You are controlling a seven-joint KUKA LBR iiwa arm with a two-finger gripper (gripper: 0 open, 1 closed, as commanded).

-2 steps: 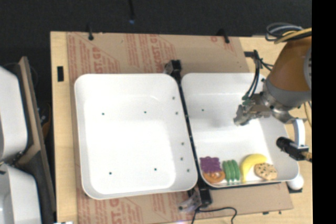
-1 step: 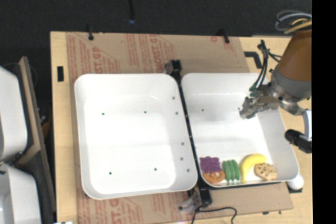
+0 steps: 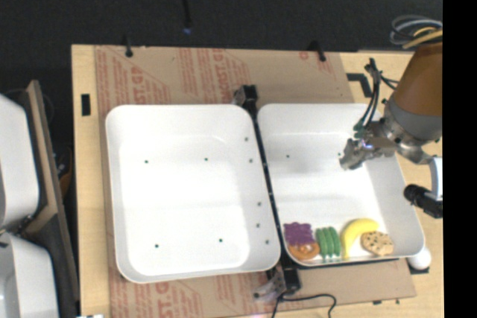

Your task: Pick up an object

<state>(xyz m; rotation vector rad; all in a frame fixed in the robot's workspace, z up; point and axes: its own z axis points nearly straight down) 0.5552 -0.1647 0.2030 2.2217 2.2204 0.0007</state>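
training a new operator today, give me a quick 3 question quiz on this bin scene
1. True or false: the toy items lie in the left bin.
2. Which item is nearest the right bin's front right corner? A purple grapes B green item C cookie
3. Fill in: the yellow item lies between the green item and the ____.

Key: 1 false, they line the right bin's front wall, with the gripper poised farther back. 2 C. 3 cookie.

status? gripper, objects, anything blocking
Gripper over right bin, nothing seen between fingers. Toys lined along near wall: purple, green, yellow, cookie. Path unobstructed.
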